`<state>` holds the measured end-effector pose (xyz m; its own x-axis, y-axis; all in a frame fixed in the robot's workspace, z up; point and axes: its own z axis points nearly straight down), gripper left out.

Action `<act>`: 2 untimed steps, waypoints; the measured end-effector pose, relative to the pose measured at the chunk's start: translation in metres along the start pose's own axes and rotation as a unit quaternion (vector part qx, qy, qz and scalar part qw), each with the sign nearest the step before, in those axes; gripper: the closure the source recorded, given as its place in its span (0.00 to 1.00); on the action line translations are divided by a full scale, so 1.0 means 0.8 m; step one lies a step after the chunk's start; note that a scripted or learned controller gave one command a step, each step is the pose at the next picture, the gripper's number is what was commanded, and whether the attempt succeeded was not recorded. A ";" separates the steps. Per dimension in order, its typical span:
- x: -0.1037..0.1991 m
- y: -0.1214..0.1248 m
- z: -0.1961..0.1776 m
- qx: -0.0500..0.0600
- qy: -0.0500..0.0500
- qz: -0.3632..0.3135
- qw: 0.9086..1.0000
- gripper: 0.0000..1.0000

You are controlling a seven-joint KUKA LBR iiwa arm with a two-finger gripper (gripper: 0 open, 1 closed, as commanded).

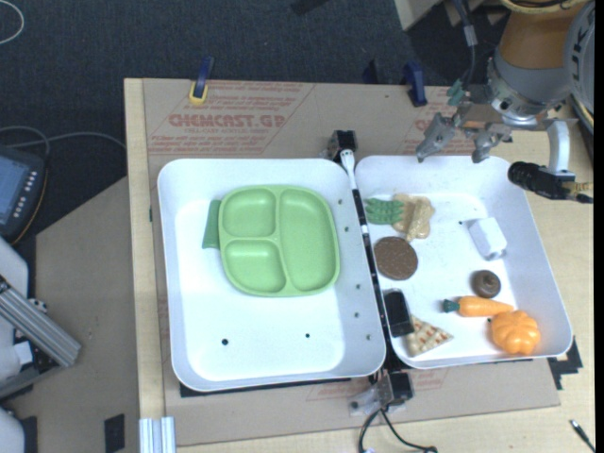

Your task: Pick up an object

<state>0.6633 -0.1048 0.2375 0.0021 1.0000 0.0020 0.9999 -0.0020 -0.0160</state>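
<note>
I am watching the gripper [463, 141] hanging above the far rim of the right bin [547, 253], its two fingers spread wide apart and gripping nothing. No single target is named, so every candidate is lying in that bin: a brown round disc [396, 259] near the divider side, a tan piece [414, 215] and a green piece [381, 209] just beyond it toward the far rim, a white cylinder [488, 237] further out from the divider, a small dark ring [486, 282], a carrot [479, 306], an orange pumpkin [514, 332] in the near outer corner, and a pizza slice [425, 335] beside a black block [395, 311].

I am judging the main risk to be a miss: the disc is lying flat and may give the fingers nothing to close on, while the tan and green pieces are touching, so a descent there could shove or snag both. The pumpkin is sitting tight to the wall, leaving little finger room. The cylinder is standing in the most open floor, well clear of the bin's rims.
</note>
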 end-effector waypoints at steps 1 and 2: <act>0.000 0.003 -0.012 -0.007 -0.001 -0.001 1.000 0.00; 0.005 0.000 0.066 -0.005 -0.001 -0.001 1.000 0.00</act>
<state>0.6625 -0.1008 0.1844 -0.0003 1.0000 0.0007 1.0000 0.0003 -0.0056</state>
